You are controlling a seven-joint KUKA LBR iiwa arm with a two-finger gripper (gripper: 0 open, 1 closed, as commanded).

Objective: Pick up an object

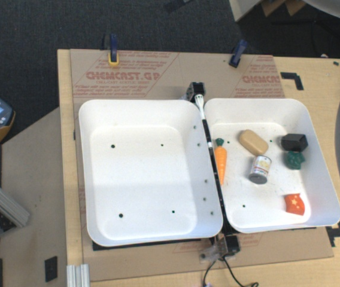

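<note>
Where bins (152, 109) meet, brown board (176, 67) beneath.

Brown board (158, 70) under the bins: red print reads "CHEMCAST G P" just above the left bin (98, 160), with smaller red lines above and below it too fine to read. Same red lettering repeats above the right bin (313, 154), partly cut off by the bin's rim. Small can (259, 169) in the right bin carries a label, illegible.
</note>
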